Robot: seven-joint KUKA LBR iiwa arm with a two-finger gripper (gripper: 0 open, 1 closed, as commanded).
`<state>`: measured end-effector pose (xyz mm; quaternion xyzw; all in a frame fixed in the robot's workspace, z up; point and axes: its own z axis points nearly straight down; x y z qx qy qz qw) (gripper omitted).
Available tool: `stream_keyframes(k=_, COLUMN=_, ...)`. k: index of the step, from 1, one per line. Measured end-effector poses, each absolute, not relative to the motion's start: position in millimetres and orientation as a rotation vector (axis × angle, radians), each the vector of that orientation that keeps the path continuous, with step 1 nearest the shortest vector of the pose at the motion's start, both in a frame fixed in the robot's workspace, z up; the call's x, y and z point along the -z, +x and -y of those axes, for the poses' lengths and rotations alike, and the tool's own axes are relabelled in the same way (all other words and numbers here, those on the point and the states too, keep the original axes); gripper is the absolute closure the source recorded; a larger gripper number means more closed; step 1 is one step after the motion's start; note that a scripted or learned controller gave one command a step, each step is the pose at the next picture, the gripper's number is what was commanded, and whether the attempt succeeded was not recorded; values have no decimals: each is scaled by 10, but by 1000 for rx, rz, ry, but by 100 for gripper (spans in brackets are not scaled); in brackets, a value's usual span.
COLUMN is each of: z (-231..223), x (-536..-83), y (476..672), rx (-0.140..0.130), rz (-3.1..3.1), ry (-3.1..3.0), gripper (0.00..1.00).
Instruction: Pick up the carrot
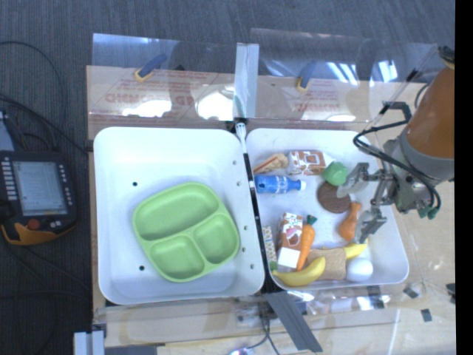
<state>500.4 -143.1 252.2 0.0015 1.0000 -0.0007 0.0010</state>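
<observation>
Carrot (pixel 305 245) is lying in the lower middle of the right bin (pixel 384 268), orange body running roughly top to bottom, green top pointing up, resting partly on a small printed carton (pixel 290 231) and just above a banana (pixel 304 271).

Gripper (pixel 367 198) is hanging over the right part of the same bin, right of centre frame, apart from the carrot. Fingers appear spread, nothing between them. A second orange piece (pixel 350 222), drumstick-like, is sitting just beside the fingertips; easy to mistake for the target.

Judgement: step in hand is the approach. Doing it well means shifting toward frame left and slightly down, aligning the fingers across the carrot's narrow width, and descending at mid-body so carton and banana are not being caught. Neighbours are crowding close; a skewed descent risks nudging the carrot off the carton.
</observation>
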Motion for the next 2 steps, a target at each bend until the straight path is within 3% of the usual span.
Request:
stream_keyframes(k=1, z=1141, x=-995, y=5353, rx=-1, rz=-3142, ry=-133, gripper=0)
stream_keyframes(k=2, z=994, x=-916, y=5232, rx=10, rz=-3121, ry=165, gripper=0)
